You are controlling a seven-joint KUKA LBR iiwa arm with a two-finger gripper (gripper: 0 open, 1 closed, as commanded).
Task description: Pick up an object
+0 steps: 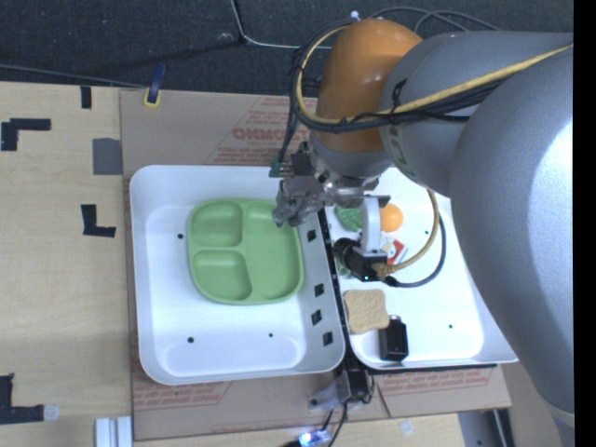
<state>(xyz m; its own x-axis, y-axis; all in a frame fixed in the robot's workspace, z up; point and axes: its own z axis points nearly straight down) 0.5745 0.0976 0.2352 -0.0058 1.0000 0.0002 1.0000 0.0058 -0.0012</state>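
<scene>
From where I stand the arm [484,147] leans in from the right and its claw [296,203] hangs low over the seam between the two white bins, right at the upper right corner of the green divided plate [244,251] that lies in the left bin [154,277]. To do this step well, I'd say the program first has to settle on one target: the loose pieces sit in the right bin [461,329] — a slice of toast [365,309], a small black block [395,339] just below it, an orange ball [392,218] partly hidden under the wrist, and some green and red bits [352,220] I can't make out. The plate looks flat and wide, a poor fit for a two-finger grip unless it is taken by the rim, so a clean descent squarely over a smaller piece, clear of the bin wall, seems the safer course. The cables [424,250] looping near the toast could snag, I'd guess. As for the claw itself — it is a dark tangle against the plate's edge, and I cannot tell how wide it stands or whether it touches the rim; nothing is visibly caught in it. The counter [56,277] around the bins is bare wood.
</scene>
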